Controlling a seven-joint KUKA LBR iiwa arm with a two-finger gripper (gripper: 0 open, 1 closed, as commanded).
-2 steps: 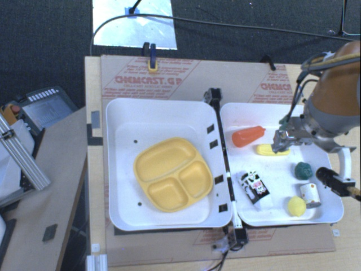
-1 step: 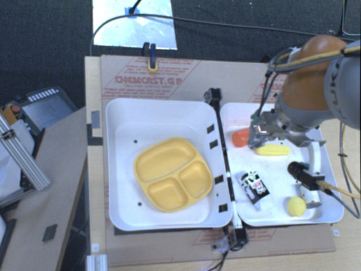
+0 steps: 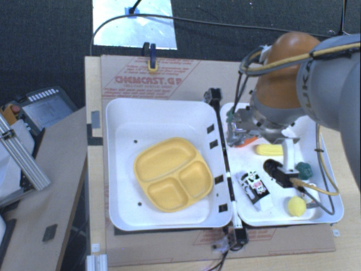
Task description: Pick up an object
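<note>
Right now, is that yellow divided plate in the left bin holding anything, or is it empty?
Empty. The yellow divided plate lies flat and right side up in the left bin, and all three of its compartments show only bare yellow plastic.

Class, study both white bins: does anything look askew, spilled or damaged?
Nothing looks spilled or damaged. The yellow three-compartment plastic plate lies turned at an angle to the walls of the left white bin; small items sit loosely scattered in the right white bin.

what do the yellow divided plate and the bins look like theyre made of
The yellow divided plate looks like moulded plastic, matte to satin: one even colour, soft rounded ridges between its three compartments. The left bin and right bin seem thin white plastic too, smooth with rounded corners and a faint sheen, though the view cannot rule out coated metal.
</note>
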